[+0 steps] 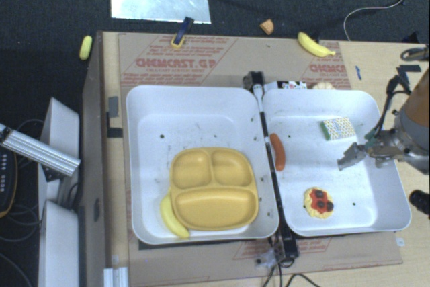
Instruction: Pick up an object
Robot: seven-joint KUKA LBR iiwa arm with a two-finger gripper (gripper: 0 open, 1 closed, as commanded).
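I am hovering my gripper (352, 158), fingers apart and holding nothing, over the right bin (386, 212), risking grazing the pizza (318, 202) at seven o'clock without closing on it.

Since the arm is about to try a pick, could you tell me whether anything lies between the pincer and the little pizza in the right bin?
Nothing visible does. The pincer sits over the right bin, and the pizza lies below and to its left on bare white floor. The green box and the sausage lie off that line.
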